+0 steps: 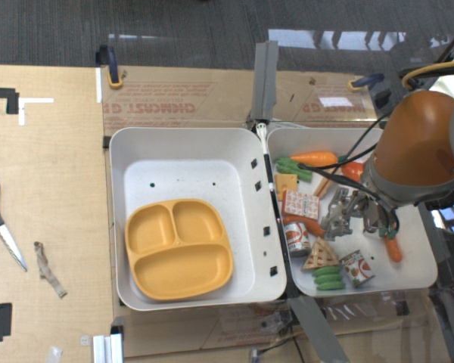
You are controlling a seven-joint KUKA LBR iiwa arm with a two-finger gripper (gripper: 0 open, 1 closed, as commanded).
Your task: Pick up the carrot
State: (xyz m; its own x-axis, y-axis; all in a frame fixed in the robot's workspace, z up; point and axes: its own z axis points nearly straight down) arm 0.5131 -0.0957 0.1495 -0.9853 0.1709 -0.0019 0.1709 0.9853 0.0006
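Orange carrot [314,158] lying at far end of right bin [420,274], well beyond gripper [340,221]. Jaws [340,221] hovering mid-bin over clutter, state unclear. Approach step running; next move probably calling for repositioning above carrot.

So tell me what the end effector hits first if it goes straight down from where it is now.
Probably the bare floor of the right bin, beside the pizza slice. The end effector points down there, though its height is unclear.

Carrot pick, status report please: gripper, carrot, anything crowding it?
Gripper low over right bin, nothing seen between fingers. Carrot lying at bin's far end, untouched. Green toy and red piece close beside it.
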